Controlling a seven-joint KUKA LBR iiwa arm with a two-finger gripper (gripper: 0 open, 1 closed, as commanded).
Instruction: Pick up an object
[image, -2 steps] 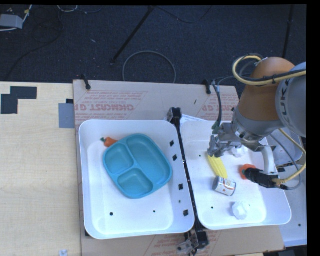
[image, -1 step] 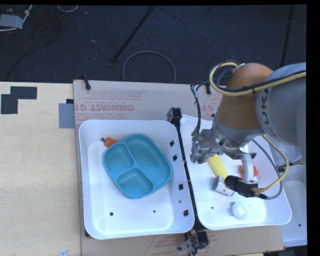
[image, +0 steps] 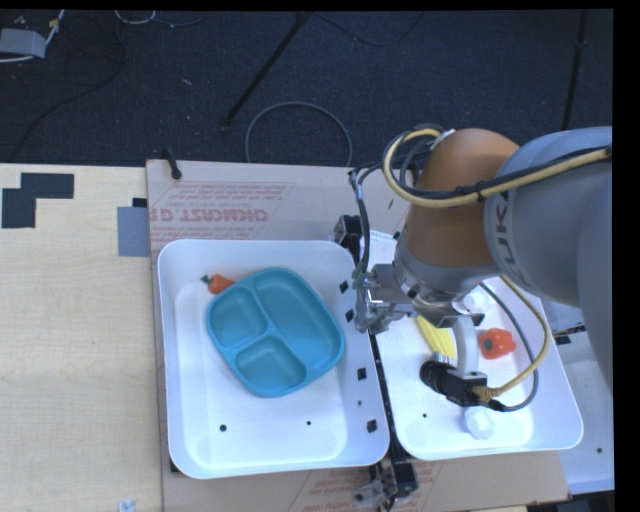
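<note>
**A:** Where is the gripper at this moment?

**B:** The gripper (image: 377, 310) is a little right of the centre of the frame, over the line where the two white bins meet; the grey arm (image: 545, 230) reaches it from the right side; whether it is open or closed, I cannot tell.

**A:** Which objects lie nearest to it?

**B:** In the right bin (image: 545, 420), just right of the gripper, there is a yellow object (image: 437, 336), partly covered by the wrist; near that, further right, lies a red-orange object (image: 497, 344); a small white object (image: 479, 423) sits lower, close to the bottom edge of this bin.

**A:** And further to the left?

**B:** The left bin (image: 200, 425) holds a blue plate (image: 272, 330) with three compartments, turned at a slant in the middle; a small orange object (image: 216, 284) lies just beside its upper left edge; both bins stand on a brown cardboard sheet (image: 230, 205), which lies on the pale counter (image: 70, 350).
</note>
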